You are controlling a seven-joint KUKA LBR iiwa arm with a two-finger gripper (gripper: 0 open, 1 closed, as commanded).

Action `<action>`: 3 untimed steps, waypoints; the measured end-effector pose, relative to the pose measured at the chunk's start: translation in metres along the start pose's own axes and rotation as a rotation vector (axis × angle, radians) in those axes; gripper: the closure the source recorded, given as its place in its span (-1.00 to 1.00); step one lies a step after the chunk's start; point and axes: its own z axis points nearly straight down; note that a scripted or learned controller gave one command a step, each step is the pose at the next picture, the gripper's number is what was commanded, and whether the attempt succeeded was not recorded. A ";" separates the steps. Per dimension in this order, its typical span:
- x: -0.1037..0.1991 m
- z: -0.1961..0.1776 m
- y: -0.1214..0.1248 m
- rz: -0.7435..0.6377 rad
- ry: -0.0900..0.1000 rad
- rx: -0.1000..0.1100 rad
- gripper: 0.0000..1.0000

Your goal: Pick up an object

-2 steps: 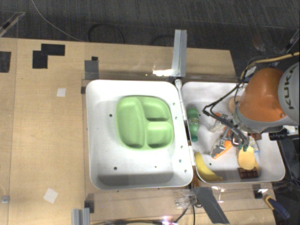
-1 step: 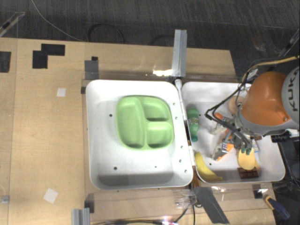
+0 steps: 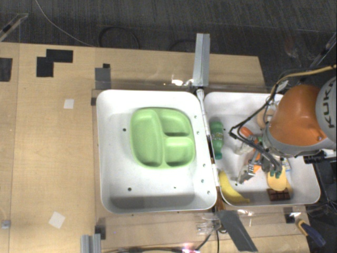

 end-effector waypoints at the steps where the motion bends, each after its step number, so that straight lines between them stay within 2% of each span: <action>1: 0.020 -0.001 -0.017 -0.007 -0.001 -0.002 -1.00; 2: 0.026 -0.001 0.008 -0.063 -0.003 0.002 -1.00; 3: -0.014 0.001 -0.014 -0.098 0.003 -0.002 -1.00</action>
